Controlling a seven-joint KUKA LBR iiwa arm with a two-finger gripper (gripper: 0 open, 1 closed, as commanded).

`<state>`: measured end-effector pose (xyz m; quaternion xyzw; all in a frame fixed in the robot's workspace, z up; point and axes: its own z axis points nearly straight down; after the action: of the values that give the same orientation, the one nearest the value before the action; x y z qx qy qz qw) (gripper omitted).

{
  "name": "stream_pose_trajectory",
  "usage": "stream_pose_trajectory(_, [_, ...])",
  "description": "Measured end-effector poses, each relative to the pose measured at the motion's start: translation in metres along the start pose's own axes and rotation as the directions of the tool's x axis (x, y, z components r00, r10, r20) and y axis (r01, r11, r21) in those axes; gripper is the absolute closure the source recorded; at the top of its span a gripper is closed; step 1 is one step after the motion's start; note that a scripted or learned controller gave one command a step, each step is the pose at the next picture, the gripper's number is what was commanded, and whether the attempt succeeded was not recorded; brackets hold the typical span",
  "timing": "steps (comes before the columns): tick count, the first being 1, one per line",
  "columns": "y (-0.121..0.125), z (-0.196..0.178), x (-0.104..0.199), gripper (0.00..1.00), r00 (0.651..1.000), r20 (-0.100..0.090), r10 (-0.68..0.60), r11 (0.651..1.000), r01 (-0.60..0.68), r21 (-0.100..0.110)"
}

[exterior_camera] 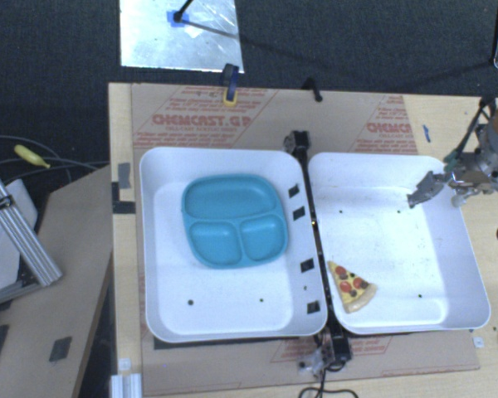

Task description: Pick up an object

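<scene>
End effector (423, 191) above-right of pizza slice (351, 286).

even, cool overhead light washes both white bins (398, 247), their floors near overexposed. glare streaks the foil sheet (181, 21) beyond the left bin. shadows are soft, and the frame is slightly grainy, softest at the edges.

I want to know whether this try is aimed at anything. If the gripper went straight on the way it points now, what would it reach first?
Probably just the bare floor of the right bin. The gripper points left and downward, while the pizza slice lies nearer the front wall, off that line. Depth is hard to judge here.
</scene>
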<state>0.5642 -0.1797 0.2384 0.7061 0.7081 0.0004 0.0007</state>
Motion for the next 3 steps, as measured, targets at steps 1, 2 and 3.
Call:
stream_pose_trajectory(1, [0.043,-0.054,0.071,0.00,1.000,0.000,-0.008,1.000,0.008,-0.008])
stream_pose_trajectory(2, [0.068,-0.254,0.151,0.00,1.000,-0.001,-0.010,1.000,0.010,-0.021])
stream_pose_trajectory(3, [0.065,-0.222,0.229,0.00,1.000,-0.004,-0.009,1.000,0.009,0.001])
